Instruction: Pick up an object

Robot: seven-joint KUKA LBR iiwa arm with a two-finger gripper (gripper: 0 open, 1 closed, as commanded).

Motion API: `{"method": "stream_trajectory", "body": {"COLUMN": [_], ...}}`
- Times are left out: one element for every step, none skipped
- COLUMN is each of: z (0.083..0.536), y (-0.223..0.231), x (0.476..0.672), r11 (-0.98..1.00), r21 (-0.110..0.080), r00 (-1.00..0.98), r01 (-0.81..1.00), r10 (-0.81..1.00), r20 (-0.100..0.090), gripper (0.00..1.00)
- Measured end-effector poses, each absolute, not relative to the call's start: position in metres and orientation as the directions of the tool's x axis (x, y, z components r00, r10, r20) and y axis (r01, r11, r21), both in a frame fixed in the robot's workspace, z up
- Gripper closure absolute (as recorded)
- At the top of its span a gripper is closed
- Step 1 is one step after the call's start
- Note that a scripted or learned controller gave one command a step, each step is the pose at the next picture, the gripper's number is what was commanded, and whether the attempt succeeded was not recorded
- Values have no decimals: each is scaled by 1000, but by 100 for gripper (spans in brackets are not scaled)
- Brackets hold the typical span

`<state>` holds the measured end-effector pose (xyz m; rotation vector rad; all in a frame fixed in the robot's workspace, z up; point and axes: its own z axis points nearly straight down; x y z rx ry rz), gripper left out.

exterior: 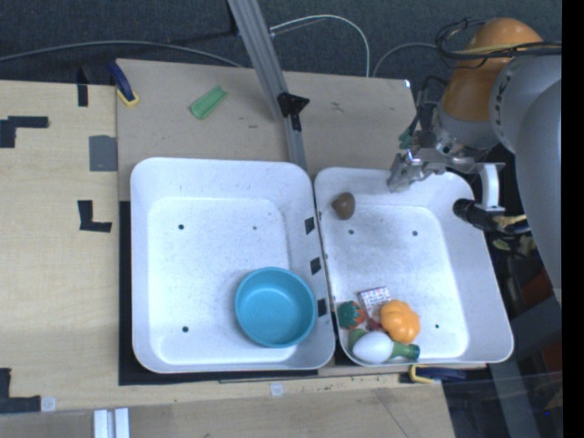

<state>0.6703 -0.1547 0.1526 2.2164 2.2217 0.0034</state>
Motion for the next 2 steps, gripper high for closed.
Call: {"method": "stream_trajectory", "body": {"z": [211, 273], "y": [-162, -168], "x": [676, 679], "r11": [2, 3], "r21": [6, 6], "r00": [-2, -3], "r01": [1000, 1000], "r10": [1000, 1000], "r20": [-2, -2], "gripper": [100, 100]}}
